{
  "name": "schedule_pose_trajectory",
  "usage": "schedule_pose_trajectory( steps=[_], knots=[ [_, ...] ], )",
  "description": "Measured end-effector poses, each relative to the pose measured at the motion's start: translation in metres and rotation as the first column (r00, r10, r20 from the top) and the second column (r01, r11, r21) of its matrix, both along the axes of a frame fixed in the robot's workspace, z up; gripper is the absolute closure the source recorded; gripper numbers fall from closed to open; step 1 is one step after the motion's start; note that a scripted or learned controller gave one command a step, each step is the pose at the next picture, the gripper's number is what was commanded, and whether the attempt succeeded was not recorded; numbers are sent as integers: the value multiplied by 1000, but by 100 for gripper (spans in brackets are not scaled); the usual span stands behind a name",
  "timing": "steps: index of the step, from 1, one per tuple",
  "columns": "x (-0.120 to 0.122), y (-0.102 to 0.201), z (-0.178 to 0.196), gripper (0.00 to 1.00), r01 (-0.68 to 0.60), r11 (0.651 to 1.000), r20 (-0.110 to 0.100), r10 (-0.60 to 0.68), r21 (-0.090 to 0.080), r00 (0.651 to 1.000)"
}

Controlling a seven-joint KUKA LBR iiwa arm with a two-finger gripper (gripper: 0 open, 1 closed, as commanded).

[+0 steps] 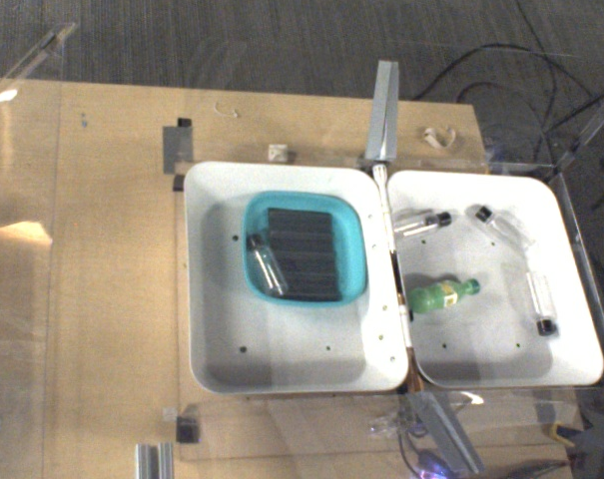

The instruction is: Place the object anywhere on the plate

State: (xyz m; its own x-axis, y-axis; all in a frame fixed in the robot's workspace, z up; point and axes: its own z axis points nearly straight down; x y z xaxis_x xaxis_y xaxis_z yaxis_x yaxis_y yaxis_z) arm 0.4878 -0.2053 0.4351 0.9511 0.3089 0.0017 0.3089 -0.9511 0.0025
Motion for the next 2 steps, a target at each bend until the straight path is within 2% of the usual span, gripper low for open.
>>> schedule_pose_trajectory(
  steps=[1, 2],
  knots=[
    [0, 1, -1, 0, -335, 942, -3, 335, 1, 942],
    [1, 5, -1, 0, -213, 977, -1, 213, 0, 977]
  ],
)
